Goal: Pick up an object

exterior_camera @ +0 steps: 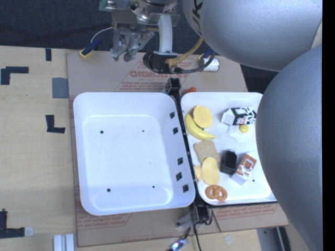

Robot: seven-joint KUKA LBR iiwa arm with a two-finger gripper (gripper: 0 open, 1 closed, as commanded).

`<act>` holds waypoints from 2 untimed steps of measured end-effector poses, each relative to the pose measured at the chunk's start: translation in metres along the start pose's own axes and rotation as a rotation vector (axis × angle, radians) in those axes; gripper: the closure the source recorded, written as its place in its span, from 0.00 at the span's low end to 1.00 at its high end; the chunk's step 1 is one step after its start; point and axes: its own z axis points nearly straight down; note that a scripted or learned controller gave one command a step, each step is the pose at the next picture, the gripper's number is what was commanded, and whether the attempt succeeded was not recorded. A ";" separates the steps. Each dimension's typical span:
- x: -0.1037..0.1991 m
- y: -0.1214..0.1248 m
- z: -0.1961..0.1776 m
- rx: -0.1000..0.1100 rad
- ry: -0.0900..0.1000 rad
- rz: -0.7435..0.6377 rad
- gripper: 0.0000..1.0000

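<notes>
One arm [261,30] w/ gripper [125,48] raised.

Smooth grey rounded arm [261,20] shell, dark lettering near its top

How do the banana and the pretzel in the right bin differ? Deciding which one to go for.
The banana is yellow, long and curved; the pretzel is orange-brown, small and looped with holes. The banana lies in the bin's far half against the divider, touching a round yellow piece; the pretzel sits at the near edge, close below a pale yellow piece. Both lie flat in the right bin, on its left side.
</notes>
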 end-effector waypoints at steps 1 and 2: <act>-0.002 -0.020 -0.078 -0.009 0.007 0.004 1.00; -0.007 -0.064 -0.108 -0.003 0.006 0.004 1.00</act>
